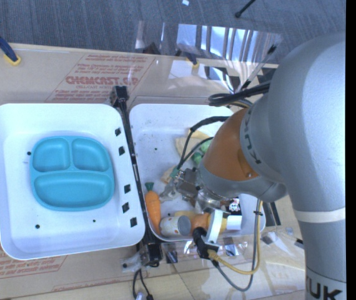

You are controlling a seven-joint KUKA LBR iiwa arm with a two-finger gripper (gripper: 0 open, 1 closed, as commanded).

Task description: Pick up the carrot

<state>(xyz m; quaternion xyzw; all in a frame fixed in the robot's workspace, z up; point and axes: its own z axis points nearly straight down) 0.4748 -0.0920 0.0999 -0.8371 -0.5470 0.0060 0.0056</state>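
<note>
1. Grey carpet behind; desk (34, 67) carries two white bins.
2. Left bin (3, 186): blue divided plate (72, 170) in the middle.
3. Right bin (159, 124): carrot (153, 209) lies along its left wall, near the front corner, just beside a small can (177, 224).
4. My claw (187, 186) hangs over the clutter right of the carrot; grip state, cannot tell.
5. My orange band (228, 149) and grey arm (309, 136) cover the bin's right side.
</note>
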